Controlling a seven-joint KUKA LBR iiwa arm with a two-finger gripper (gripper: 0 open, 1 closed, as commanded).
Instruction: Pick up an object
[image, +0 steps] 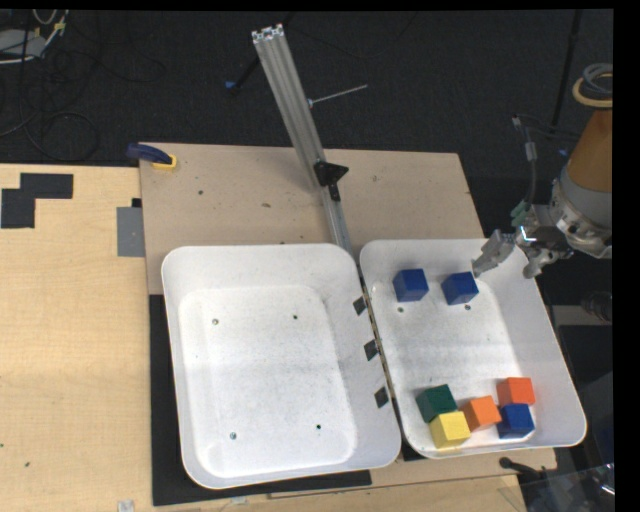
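A pale wooden table (60, 330) fills the left and centre of the frame, with a darker brown board (300, 195) laid across its upper middle. Beyond the board the room falls off into dark floor, where loose cables lie at the upper left. Two shallow white bins sit side by side on a black mat. The left bin (190, 275) lies in the lower centre. The right bin (560, 400) lies just beside it toward the lower right, joined to it by small black clips.

Two blue cubes sit in the upper part of the right bin: one (410, 284) near the bin's left wall, the other (459, 288) just to its right. In the bin's lower right corner a cluster is packed close: a green cube (435, 402), a yellow cube (449, 428), an orange cube (483, 411), a red-orange cube (516, 390) and a third blue cube (516, 420).

An aluminium rail (295, 110) slants from the top centre down to the gap between the bins. A blue-and-yellow clamp (152, 155) rests on the board's upper left corner.

The tool (512, 255) hangs at the right bin's upper right rim, its fingers spread apart with nothing between them, near the second blue cube but apart from it.
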